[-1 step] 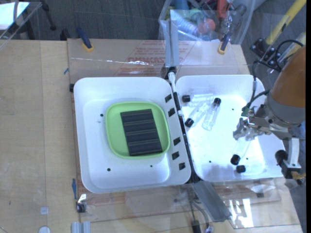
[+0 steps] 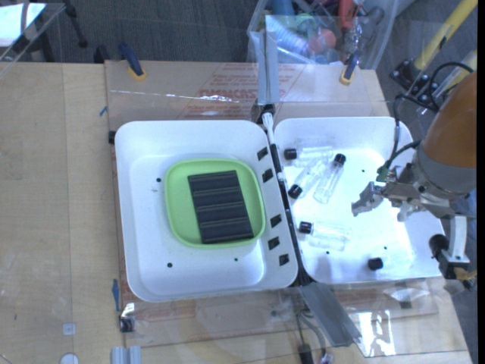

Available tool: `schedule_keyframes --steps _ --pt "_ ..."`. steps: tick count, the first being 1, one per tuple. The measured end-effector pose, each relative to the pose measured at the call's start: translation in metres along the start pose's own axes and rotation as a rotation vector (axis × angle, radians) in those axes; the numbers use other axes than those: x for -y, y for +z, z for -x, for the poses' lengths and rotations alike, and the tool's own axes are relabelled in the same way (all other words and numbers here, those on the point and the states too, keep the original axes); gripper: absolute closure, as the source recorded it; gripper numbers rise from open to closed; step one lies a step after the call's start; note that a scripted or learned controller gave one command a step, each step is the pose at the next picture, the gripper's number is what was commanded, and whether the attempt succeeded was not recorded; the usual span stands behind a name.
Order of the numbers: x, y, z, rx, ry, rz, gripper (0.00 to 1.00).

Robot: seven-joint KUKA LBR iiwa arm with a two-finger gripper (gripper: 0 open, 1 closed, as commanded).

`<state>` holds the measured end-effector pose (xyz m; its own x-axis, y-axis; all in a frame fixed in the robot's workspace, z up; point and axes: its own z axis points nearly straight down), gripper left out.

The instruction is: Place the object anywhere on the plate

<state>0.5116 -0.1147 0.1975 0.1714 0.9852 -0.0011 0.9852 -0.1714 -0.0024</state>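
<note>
Claw hovering over the right bin, right of its middle, pointing left; fingers too small and blurred to tell whether spread or closed, nothing seen between them. Grey arm with orange band entering from the right edge above it.

Nearest the front, lower in the right bin: loose black cap, below the claw and apart from it. Left of that, clear vial with black cap lying flat, down-left of the claw, well apart. Further back, more clear vials lying at slants in the bin's upper left part, up-left of the claw, not touching it.

Left bin across the black-clipped divider: green plate sitting near the middle, bearing a dark ribbed block on top. Plate far left of the claw, with the divider between.

Behind both bins on the surface: clear tub of mixed coloured items, blue clamp at back left.
</note>
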Motion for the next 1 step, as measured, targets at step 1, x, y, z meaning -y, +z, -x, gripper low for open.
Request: schedule_keyframes --steps 1 --pt "-0.0322 -0.009 0.0491 0.0 -0.002 0.003 0.0"
